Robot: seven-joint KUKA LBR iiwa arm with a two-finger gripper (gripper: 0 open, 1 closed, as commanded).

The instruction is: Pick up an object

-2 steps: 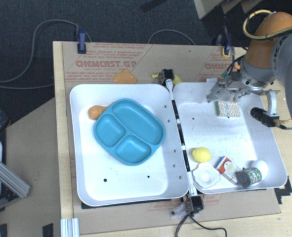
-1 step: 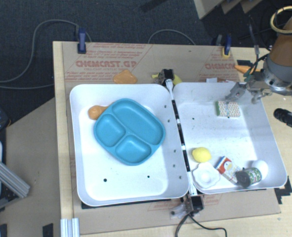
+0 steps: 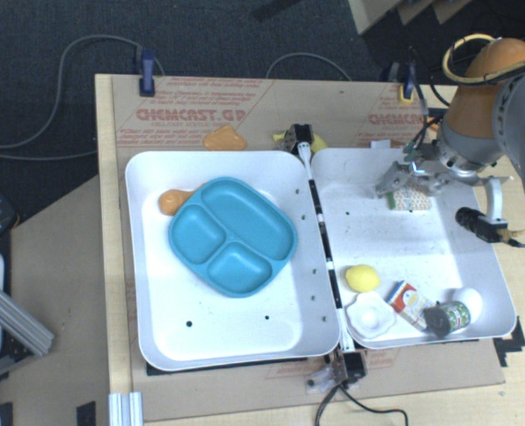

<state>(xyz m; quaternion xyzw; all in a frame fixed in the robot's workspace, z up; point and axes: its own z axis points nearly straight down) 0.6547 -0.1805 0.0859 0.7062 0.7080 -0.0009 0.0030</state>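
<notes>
— Blue plastic first: what sits in the left bin [image 3: 155, 327]?

— A blue divided plate [image 3: 233, 235] with three compartments, lying near the middle of that bin. An orange rounded object [image 3: 171, 201] pokes out from under its upper left edge, touching it. Another orange lump [image 3: 224, 138] lies on the cardboard sheet [image 3: 244, 105] behind the bins, outside both.

— And the right bin [image 3: 475, 264]?

— Along its near edge there is a yellow lemon-shaped object [image 3: 361, 279], a white round lid or cup [image 3: 369, 318] just in front of it, a small red and white packet [image 3: 403, 298] beside that, and a dark can with a green label [image 3: 447, 318] on its side next to a white round thing [image 3: 469, 303]. They cluster close together, some touching. A black clip [image 3: 301, 136] sits where the two bins meet at the back.

— Where is the arm?

— The grey arm with its orange band [image 3: 502, 60] comes in from the right over the far part of the right bin. The gripper [image 3: 410, 180] is low over the bin floor there.

— What lies by it?

— A small speckled green and white packet [image 3: 410, 201] sits directly under and just in front of the fingers, well apart from the cluster at the near edge.

— Does it hold the packet?

— I cannot tell; the fingers blur into the packet, and how wide they stand is not readable.
</notes>
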